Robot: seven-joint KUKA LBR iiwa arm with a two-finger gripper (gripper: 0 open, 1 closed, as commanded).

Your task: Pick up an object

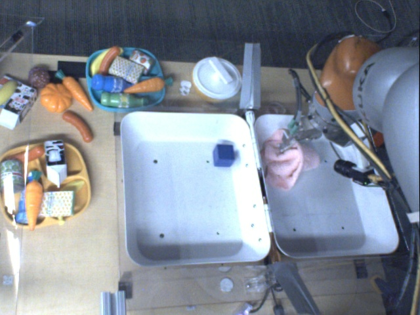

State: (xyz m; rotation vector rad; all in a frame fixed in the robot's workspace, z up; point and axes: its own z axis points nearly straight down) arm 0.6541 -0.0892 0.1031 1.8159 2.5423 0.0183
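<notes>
1. Nearest you, along the bench's front edge, you see the near rims of the two white bins, the left bin (141,251) and the right bin (341,245), set side by side and touching along their inner walls.
2. Your gripper (287,143) sits low over the far left part of the right bin, right on top of a pink cloth (283,166).
3. You cannot tell from this view whether the fingers are spread or pressed together, nor whether any cloth is caught between them; metal parts and cables blur together there.
4. Look at the pink cloth itself: it lies bunched in a soft heap against the right bin's left wall, near the far corner.
5. Your arm (387,77), grey with an orange band (344,67), comes in from the right over the bin's far right corner.
6. In the left bin you have a blue cube (224,155), resting on the floor toward the far right, well apart from the gripper.
7. Beyond the bins you see a white lidded bowl (216,79) and a blue basket (128,77) of toy food.
8. At your far left, a yellow tray (79,176) holds more toy food, with an orange pumpkin (55,98) behind it.
</notes>
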